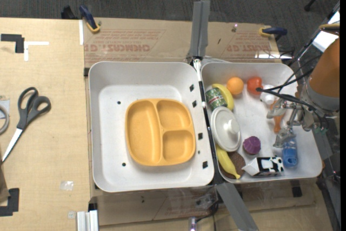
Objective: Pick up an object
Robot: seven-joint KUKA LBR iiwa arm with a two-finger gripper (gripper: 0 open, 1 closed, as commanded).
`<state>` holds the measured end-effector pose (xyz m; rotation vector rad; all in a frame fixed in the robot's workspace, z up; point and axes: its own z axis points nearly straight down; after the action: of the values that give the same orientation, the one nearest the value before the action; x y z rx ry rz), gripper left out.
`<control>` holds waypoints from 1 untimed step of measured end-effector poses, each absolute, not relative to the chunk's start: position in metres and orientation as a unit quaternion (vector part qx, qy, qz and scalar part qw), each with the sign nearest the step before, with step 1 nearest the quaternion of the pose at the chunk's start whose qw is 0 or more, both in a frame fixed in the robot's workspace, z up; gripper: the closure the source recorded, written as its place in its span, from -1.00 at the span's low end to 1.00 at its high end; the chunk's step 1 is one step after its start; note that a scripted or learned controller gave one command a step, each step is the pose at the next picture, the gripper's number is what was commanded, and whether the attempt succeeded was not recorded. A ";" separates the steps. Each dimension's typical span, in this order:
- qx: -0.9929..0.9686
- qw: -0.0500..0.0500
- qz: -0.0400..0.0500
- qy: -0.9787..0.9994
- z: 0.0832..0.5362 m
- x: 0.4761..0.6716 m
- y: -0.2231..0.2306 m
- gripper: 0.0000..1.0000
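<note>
Two white bins sat side by side — the left bin [102,127] bearing a yellow tray [160,131], the right bin [246,70] cluttered — where the gripper [286,124] hung over a blue bottle [290,153], grip unreadable.

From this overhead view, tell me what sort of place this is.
Probably a robotics lab bench set up for grasping trials: two white bins side by side, toy food such as a banana in the right one, and scissors on the wooden benchtop.
</note>
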<state>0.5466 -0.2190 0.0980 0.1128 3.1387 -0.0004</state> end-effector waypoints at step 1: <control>0.034 0.001 -0.001 0.999 0.106 0.548 -0.218 1.00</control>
<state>0.5484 -0.2176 0.1055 0.1061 3.1381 -0.0016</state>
